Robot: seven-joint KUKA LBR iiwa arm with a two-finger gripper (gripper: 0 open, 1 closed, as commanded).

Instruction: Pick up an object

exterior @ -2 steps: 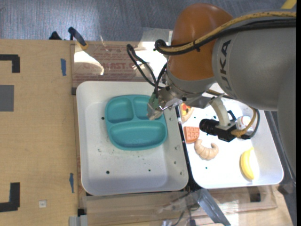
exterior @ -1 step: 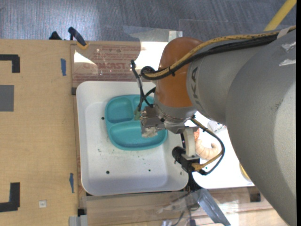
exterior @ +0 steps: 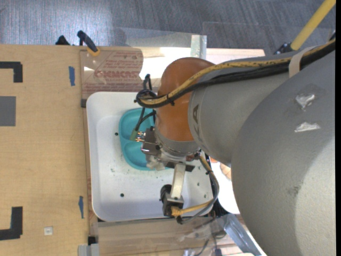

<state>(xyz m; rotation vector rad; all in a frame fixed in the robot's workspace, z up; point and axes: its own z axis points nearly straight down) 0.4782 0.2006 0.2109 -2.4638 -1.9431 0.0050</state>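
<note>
Arm (exterior: 213,116) hangs over a teal object (exterior: 130,140), perhaps a bowl.

Fixed overhead camera slants onto white bin (exterior: 101,159).

A teal, rounded thing (exterior: 131,137), shaped like two shallow cups joined side by side, lies flat on the floor of the white bin (exterior: 101,159) below me. It sits toward the bin's upper middle, away from the left wall, and my own wrist covers its right part, so I cannot see its whole outline.
</note>
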